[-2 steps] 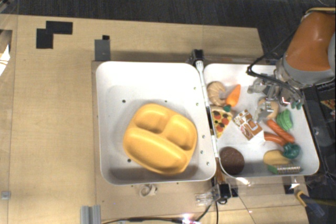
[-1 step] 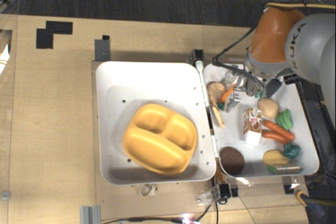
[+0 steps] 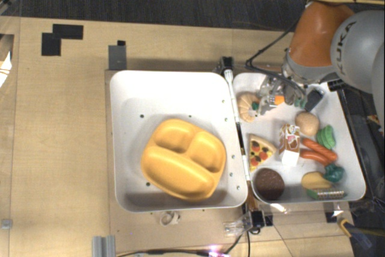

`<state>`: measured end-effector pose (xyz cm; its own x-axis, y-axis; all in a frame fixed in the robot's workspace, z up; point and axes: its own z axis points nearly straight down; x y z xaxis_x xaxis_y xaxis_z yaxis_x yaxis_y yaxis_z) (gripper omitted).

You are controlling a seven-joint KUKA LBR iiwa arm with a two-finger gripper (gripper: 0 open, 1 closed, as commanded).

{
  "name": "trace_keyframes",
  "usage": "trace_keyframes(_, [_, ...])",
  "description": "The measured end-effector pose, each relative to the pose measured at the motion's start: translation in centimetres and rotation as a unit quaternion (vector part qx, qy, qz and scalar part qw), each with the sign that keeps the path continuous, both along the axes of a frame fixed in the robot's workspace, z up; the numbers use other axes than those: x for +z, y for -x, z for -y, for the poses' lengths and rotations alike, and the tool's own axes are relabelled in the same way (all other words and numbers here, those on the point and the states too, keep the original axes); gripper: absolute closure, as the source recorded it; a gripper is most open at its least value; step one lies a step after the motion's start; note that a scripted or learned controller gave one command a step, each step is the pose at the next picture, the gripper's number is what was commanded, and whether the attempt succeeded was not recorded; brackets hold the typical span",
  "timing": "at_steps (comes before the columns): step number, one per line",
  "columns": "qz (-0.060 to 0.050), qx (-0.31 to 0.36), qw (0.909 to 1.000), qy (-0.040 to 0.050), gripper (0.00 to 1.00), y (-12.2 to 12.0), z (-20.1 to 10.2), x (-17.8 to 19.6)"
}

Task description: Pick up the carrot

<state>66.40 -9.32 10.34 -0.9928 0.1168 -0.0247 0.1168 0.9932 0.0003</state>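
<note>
The carrot [image 3: 317, 151] lies in the right bin [image 3: 355, 186], between a potato and a green-topped piece, well apart from the claw [image 3: 278, 95]. A clean pick needs the claw centred across its narrow width. The arm reaches in from the right, low over the bin's far end; I cannot tell the claw's state

Two bins sit side by side on the bench [image 3: 60, 129]. The left bin [image 3: 129, 99] holds a single bread loaf [image 3: 183, 157] near its middle. In the right bin [image 3: 355, 180], the gripper [image 3: 277, 96] hangs over the far end, a croissant [image 3: 245, 105] just to its left. A pizza slice [image 3: 260, 150] lies nearer, a round cake [image 3: 269, 182] in front of it. The carrot [image 3: 317, 150] rests toward the right, a potato [image 3: 307, 123] behind it.
</note>
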Motion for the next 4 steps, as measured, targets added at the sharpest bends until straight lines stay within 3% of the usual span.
trace_keyframes(1, [-0.005, 0.0, 1.0, -0.0014, 0.0, 0.2, -0.1, -0.2])
trace_keyframes(2, [-0.009, -0.041, 0.9991, -0.0024, 0.0, 0.8, -0.2, -1.6])
trace_keyframes(3, [-0.007, -0.136, 0.9906, -0.0037, 0.0, 2.3, -1.1, -1.5])
trace_keyframes(4, [-0.01, -0.28, 0.9599, -0.0057, 0.0, 0.9, -0.5, -1.6])
